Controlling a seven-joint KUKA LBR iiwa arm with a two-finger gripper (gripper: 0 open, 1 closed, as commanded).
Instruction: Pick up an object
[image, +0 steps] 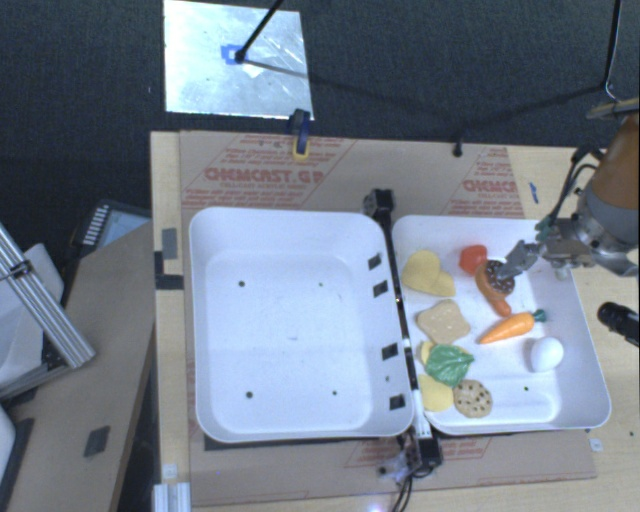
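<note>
While the arm reaches in from the right, the hand hovers over the right bin, just above a brown sausage beside the carrot; I cannot tell how the hand stands.

Bright, even light; slightly soft focus

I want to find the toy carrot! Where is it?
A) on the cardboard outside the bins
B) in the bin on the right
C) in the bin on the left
B: the orange carrot lies in the right bin, between the bread slice and the white egg.
</note>
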